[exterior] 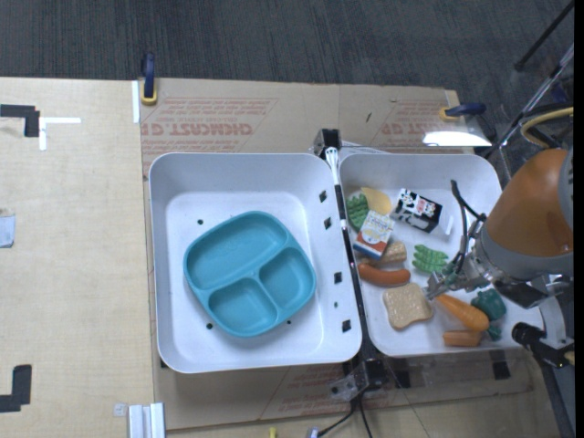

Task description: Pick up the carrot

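While the grey arm (534,213) with its orange band reaches in from the right over the right bin (474,167), its gripper (444,286) hangs low near that bin's front right corner, its tips just above the leafy end of the carrot (463,312). Whether the gripper is spread or closed cannot be made out at this size, and nothing is visibly clamped in it. The carrot lies flat on the bin floor, slanting toward the front right corner, with a dark green piece (490,304) touching its right end. A second orange item (462,338) lies just in front of it, close to the front wall. Beside the carrot to the left rests a slice of toast (407,307), and behind that a red sausage (384,275). A small carton (374,236) sits near the bin's left wall, with a green leafy piece (357,210) and a yellow item (377,199) behind it. A black-and-white carton (419,210) lies toward the back, and a light green piece (429,260) sits mid-bin. In the left bin (173,327), a blue divided plate (249,274) lies in the middle of the floor.
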Robot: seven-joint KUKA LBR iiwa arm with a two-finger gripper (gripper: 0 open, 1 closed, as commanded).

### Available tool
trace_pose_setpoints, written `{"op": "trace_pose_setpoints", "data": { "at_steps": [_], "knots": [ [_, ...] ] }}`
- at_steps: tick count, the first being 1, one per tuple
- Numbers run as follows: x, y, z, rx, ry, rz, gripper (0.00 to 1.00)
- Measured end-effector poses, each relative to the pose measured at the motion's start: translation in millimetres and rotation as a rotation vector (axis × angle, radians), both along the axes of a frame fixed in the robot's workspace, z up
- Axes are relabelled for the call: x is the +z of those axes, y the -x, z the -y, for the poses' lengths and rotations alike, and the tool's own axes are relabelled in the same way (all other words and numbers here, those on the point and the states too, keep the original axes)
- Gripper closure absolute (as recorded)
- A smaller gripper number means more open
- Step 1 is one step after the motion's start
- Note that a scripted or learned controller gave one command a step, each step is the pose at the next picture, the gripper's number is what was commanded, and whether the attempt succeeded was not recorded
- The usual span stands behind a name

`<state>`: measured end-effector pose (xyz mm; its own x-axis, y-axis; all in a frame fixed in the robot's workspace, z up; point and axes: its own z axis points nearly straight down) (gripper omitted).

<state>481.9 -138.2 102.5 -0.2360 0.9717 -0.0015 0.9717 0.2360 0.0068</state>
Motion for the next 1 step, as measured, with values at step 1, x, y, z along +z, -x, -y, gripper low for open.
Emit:
{"op": "trace_pose_setpoints", "data": {
  "at_steps": [1],
  "knots": [
    [42.5, 3.1, -25.3, -0.033, 0.002, -0.006, 1.00]
  ]
}}
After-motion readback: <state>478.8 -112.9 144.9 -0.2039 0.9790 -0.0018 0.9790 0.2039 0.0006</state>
